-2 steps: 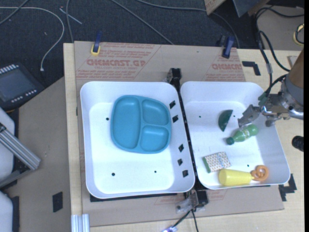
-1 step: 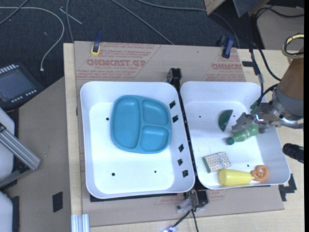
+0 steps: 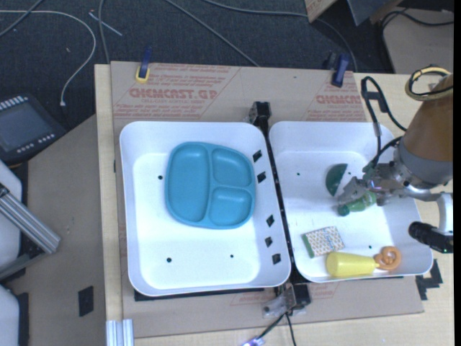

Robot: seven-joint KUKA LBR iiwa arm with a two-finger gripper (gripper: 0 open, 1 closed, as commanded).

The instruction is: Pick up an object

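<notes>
Beneath bins (image 3: 137, 193), board (image 3: 173, 92) (reads "CHEMCAST GP").

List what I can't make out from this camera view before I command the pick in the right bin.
- Pincer: whether it is open or shut, and whether it touches the green object under it; wrist hardware and blur hide that.
- Dark green object: its right side is hidden by the pincer, so its shape is unclear.
- Patterned square item: print too small to read.
- Arm: cut off by the right edge.
</notes>
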